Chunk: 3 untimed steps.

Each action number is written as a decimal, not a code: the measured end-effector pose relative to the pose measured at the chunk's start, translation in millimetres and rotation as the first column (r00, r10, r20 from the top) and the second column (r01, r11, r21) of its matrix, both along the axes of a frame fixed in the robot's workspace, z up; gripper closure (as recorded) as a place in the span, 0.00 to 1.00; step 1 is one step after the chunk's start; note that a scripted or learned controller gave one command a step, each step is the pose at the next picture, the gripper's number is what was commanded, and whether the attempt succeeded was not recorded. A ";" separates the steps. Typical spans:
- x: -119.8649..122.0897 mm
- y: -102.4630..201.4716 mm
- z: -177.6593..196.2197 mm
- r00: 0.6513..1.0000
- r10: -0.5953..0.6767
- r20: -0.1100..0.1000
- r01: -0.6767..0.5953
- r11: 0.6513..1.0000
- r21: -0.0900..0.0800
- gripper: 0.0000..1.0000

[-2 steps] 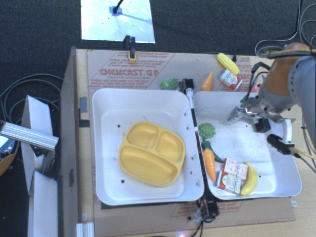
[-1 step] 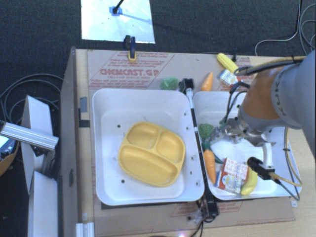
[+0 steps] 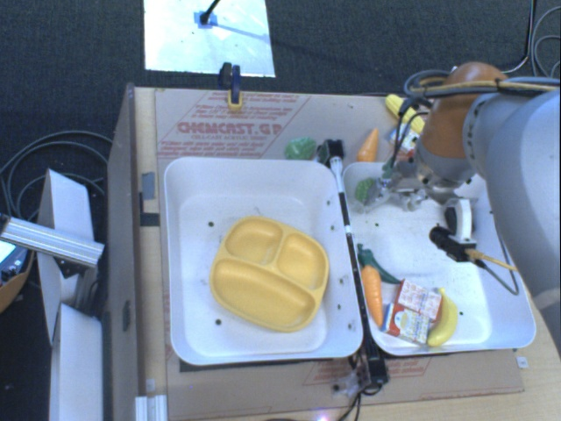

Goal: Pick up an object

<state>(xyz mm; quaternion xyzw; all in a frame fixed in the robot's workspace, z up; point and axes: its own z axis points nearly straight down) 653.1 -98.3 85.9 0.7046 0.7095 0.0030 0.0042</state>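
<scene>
Noted a carrot lying along the left wall of the right bin, green top toward the far end. Saw a red-and-white carton just beside it to the right, near the bin's front edge, and a banana resting against the carton's right side. Spotted a small green item in the far-left corner of the same bin; could not make out what it was. Located the end effector low over that far-left corner, just right of the green item, with nothing visibly held. Could not tell how far open it was, nor whether it touched the green item. Traced the grey arm with its orange band in from the right, covering the bin's far-right part. Found a yellow divided plate in the middle of the left bin, three compartments facing up, set at a slant. Beyond the bins, on the desk, noted a second carrot, a leafy green piece and a yellow object partly hidden by the arm. Marked a black clamp at the desk's far edge, and a pale sheet on the dark floor past it.
</scene>
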 end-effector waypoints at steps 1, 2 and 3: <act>18.9 -51.2 169.2 1.000 -0.007 0.012 0.008 1.000 -0.005 0.00; 13.2 -23.5 33.0 1.000 -0.002 -0.018 0.002 1.000 0.004 0.00; -9.3 4.4 5.6 1.000 -0.003 0.011 0.003 1.000 -0.004 0.00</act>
